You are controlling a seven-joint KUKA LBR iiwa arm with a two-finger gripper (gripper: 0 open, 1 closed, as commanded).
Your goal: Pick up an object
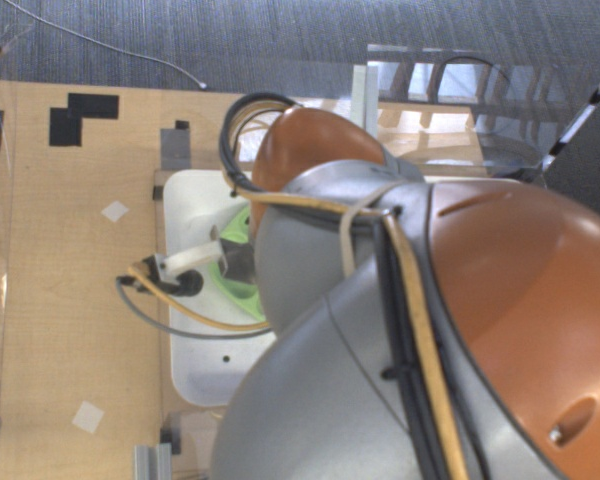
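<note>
Grey-and-orange arm (460, 298), white bin (195, 363), lime-green object (242, 293), pale wooden bench (60, 298)

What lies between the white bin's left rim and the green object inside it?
In the camera view, cables and a white fitting on the arm cross the stretch between the white bin rim and the green object.

One camera looks down at a slant on the wooden bench (70, 268) from above. The arm (430, 318) reaches in from the right and sits very close to the lens, covering most of the right and lower frame. A white bin (195, 358) shows left of it, grey floor (280, 18) along the top.
</note>
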